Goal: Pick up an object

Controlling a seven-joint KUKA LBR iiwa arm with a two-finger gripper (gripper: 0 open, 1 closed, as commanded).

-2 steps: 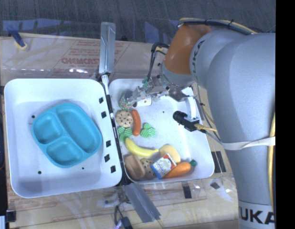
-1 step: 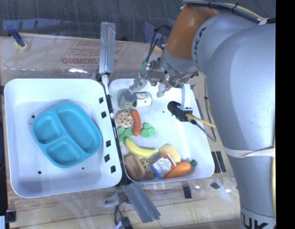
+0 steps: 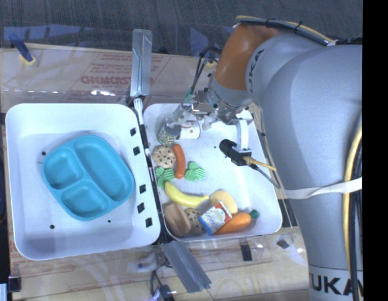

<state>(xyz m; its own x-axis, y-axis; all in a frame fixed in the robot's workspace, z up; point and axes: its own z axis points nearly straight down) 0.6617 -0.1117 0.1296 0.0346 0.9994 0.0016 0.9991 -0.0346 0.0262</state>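
Right bin, lower edge: I see a carrot (image 3: pixel 237 222), a banana (image 3: pixel 183 196).
Left bin: blue tray (image 3: pixel 87 177) at frame left.
Gripper (image 3: pixel 181 128): at the right bin's upper left; I can't tell its finger state.

bins (image 3: pixel 18 168): white plastic, smooth, slight sheen
divided tray (image 3: pixel 87 177): blue plastic, matt
arm (image 3: pixel 307 105): grey casing, smooth, satin
banana (image 3: pixel 181 196): yellow plastic, glossy

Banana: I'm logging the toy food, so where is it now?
The banana lies in the right bin, near its lower middle, just below the green toy and left of the carrot.
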